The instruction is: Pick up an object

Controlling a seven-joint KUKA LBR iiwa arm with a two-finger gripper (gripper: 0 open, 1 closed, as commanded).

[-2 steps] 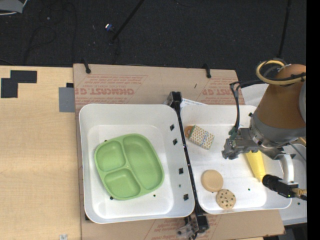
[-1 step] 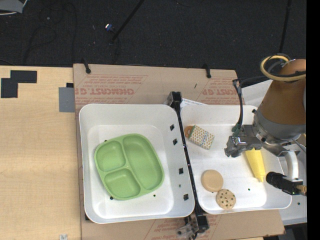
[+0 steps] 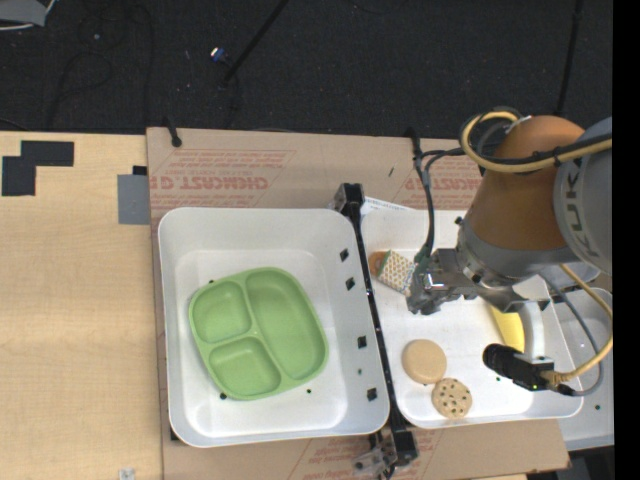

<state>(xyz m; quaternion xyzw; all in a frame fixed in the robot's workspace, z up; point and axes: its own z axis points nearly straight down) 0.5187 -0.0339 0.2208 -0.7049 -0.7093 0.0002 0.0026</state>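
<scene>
On the bench's right bin (image 3: 405, 408), the gripper (image 3: 428, 293), whose state cannot be told, should settle squarely over the waffle piece (image 3: 393, 267) at its ten o'clock.

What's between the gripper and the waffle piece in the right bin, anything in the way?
Nothing visible. The gripper sits just right of the waffle piece in the right bin, with only bare bin floor between them. The plain cookie and chip cookie lie nearer the front, off that line.
</scene>
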